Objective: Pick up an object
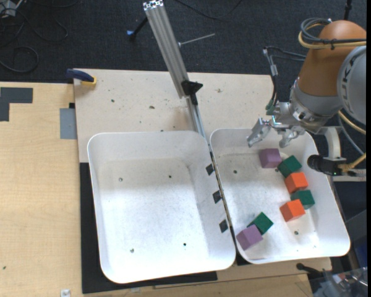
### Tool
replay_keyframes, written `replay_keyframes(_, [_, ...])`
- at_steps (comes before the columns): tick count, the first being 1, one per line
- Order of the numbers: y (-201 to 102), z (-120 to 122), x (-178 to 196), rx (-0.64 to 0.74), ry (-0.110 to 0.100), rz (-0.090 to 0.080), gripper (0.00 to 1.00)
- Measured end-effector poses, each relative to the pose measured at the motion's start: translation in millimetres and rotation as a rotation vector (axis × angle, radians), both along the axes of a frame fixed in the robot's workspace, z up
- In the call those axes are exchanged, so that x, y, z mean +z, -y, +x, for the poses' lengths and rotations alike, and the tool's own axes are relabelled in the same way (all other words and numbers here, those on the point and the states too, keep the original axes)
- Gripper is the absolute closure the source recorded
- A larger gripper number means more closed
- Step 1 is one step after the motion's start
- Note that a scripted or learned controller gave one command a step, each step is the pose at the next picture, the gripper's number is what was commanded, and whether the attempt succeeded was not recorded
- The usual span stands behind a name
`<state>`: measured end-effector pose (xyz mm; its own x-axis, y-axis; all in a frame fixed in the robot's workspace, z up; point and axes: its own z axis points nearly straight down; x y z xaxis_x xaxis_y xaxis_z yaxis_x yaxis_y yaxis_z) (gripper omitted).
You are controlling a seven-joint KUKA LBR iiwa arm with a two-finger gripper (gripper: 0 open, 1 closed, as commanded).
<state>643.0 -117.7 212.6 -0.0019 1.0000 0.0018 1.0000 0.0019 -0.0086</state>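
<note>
The right bin (334, 243) holds several small blocks. A purple block (270, 158) lies near its back, with a green block (290, 166) and an orange block (296, 181) just right of it. Further forward lie a green block (306, 198), an orange block (292, 210), a green block (261, 222) and a purple block (248, 236). My gripper (272, 135) hangs over the back of the right bin, just above the rear purple block. Its fingers (257, 133) are spread open with nothing between them.
The left bin (111, 159) sits beside the right one, sharing a divider with black clips (215, 195). A slanted aluminium bar (170, 48) rises behind the bins. A blue and yellow clamp (80, 76) lies at the bench's back left.
</note>
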Motion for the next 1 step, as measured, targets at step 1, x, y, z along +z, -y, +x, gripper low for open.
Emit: replay_keyframes(1, [0.0,1.0,3.0,0.001,0.005,-0.001,0.0])
